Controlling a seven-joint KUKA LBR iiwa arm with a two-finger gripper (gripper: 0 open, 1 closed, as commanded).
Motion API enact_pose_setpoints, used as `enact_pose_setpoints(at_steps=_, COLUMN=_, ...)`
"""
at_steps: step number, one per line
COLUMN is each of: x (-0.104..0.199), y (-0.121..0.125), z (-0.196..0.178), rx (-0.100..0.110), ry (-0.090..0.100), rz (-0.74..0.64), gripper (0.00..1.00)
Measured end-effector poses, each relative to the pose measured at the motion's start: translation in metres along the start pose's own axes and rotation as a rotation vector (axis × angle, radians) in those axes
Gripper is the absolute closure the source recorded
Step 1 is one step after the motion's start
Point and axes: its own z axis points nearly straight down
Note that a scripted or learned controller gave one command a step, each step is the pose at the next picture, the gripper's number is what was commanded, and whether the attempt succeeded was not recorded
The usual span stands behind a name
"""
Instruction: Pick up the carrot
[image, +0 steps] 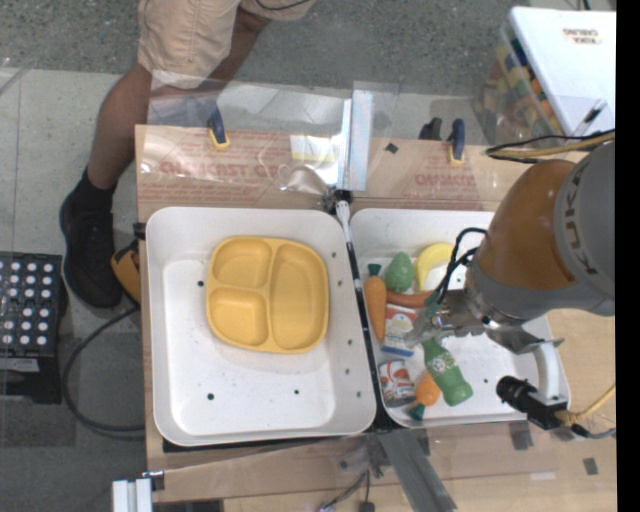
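- The KUKA arm (545, 235), grey with an orange band, is seen reaching in from the right over the right-hand white bin (480, 222).
- The gripper (440, 318) is lowered among the toy food piled in that bin; whether it is apart or together cannot be told, as it is hidden in clutter and under the wrist.
- The carrot (375, 305) is pictured left of the gripper, lying lengthwise close to the bin's left wall, its orange body apart from the gripper.
- Nothing can be seen clamped in the gripper.
- A green vegetable-shaped toy (400, 272) is found up and left of the gripper, with a yellow item (433, 262) just above the gripper, partly covered by the arm.
- A green bottle (446, 375) is shown just below the gripper, tilted, with a small orange piece (427, 392) beside its lower end.
- A white packet with red print (398, 330) lies between the carrot and the gripper, and a second such packet (397, 382) is seen lower left.
- The left-hand white bin (180, 400), well to the gripper's left, is occupied by a yellow divided plate (268, 293) with three compartments.
- Both bins are carried side by side on the worktop (600, 330).
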Motion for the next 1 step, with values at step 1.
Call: enact_pose_setpoints(at_steps=1, x=-0.0001, y=-0.0001, z=0.0000, rx=0.000, ry=-0.001, rz=0.000, gripper=0.00)
